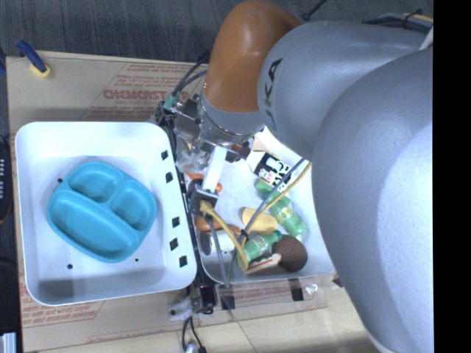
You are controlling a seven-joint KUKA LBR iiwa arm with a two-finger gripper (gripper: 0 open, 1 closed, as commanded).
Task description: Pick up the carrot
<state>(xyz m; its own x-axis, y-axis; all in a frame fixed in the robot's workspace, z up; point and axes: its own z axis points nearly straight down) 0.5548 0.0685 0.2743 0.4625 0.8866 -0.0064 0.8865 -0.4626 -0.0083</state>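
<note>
clutter crowds right bin; arm overhead

One fixed camera looked down at a slant on the counter; both white bins lay close below.

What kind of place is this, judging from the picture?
Most likely a robotics lab bench for pick-and-place trials. A large grey arm reaches over two shallow white bins. One bin holds a blue divided tray, the other toy food and small objects. Cardboard lines the bench.
</note>
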